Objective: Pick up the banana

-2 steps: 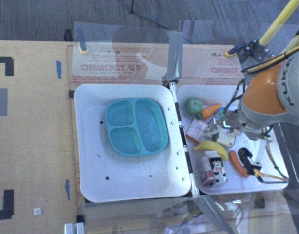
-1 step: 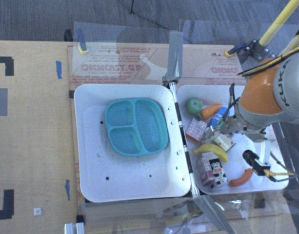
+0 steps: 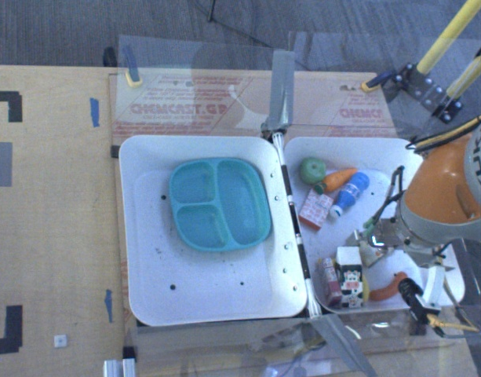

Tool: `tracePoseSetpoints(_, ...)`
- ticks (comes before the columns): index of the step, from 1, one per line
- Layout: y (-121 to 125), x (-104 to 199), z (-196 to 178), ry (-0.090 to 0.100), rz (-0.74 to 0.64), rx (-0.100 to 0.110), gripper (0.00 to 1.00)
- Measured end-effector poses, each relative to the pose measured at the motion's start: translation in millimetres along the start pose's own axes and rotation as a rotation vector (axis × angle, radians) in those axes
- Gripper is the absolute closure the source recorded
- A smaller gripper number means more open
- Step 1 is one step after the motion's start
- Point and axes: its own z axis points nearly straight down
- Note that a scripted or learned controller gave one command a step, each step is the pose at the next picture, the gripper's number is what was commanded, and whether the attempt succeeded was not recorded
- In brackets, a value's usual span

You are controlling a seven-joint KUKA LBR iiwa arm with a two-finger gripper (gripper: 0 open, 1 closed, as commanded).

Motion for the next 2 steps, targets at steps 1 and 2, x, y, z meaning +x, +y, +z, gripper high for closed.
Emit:
tracePoseSetpoints(1, 34.7, 4.1, 1.0, -0.003, 0.361, 0.006, 0.0)
tracePoseSetpoints(2, -10.8, 20.5, -0.3, -0.002, 0.107, -0.003, 0.0)
